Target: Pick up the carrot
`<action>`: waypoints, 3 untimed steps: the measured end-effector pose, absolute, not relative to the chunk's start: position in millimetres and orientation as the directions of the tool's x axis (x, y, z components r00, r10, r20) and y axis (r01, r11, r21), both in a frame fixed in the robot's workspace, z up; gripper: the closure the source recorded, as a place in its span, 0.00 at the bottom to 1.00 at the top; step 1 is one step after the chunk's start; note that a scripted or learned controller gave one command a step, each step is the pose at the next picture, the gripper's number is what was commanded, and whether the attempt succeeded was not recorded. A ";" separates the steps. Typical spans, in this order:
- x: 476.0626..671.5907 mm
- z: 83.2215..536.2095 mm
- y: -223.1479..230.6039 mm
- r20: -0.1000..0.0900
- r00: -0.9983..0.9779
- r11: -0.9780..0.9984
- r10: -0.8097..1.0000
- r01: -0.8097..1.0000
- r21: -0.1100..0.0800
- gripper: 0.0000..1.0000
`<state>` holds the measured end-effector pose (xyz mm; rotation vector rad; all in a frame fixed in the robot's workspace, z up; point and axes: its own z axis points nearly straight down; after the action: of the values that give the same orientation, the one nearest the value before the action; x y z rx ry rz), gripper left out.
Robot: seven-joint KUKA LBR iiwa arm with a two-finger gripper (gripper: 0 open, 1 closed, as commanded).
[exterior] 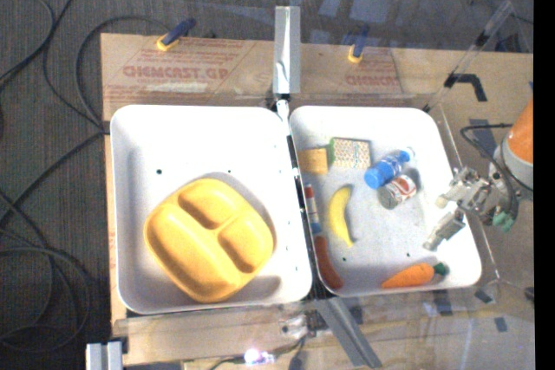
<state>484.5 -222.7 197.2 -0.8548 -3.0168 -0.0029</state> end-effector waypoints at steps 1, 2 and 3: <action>513.8 111.3 -125.9 0.009 -0.932 0.932 0.363 0.363 0.002 0.00; 483.6 149.6 -200.1 0.006 -0.949 0.949 0.314 0.314 0.000 0.00; 496.3 91.4 -217.9 -0.030 -0.963 0.963 0.269 0.269 0.009 0.00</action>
<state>496.3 -217.9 91.4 -0.4308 -3.1427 -0.0074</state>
